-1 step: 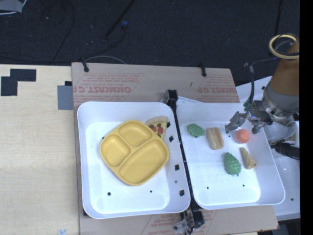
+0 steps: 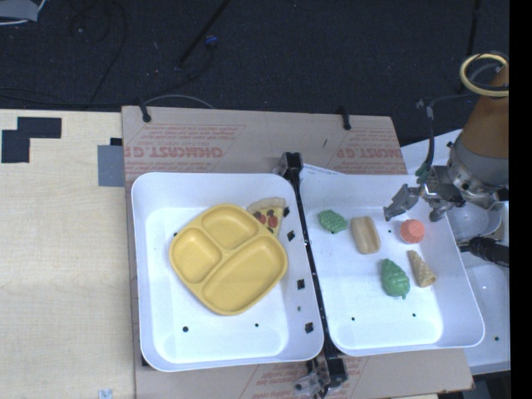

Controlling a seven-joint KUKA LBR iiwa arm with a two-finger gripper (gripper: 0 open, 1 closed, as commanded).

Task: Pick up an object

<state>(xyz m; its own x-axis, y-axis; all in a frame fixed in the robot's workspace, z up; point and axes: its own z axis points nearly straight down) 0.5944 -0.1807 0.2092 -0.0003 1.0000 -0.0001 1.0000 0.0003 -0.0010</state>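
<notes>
Camera view: I see gripper point(image 2: 413, 204) spread open, holding nothing, hovering over right bin point(image 2: 465, 327) just above orange ball point(image 2: 412, 231). Cone point(image 2: 421, 268), green lump point(image 2: 395, 278), tan block point(image 2: 365, 234) lie nearby. Risk, my read: ball rolls off fingers on closing; wall close, could clip it.

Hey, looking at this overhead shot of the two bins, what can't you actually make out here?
- Pizza slice toy, camera view: the yellow divided plate covers part of it.
- Hand, camera view: too small and dark to tell whether it is open or shut over the orange round toy.
- Arm, camera view: cut off at the right edge.
- Green leafy toy: too small to identify.
</notes>
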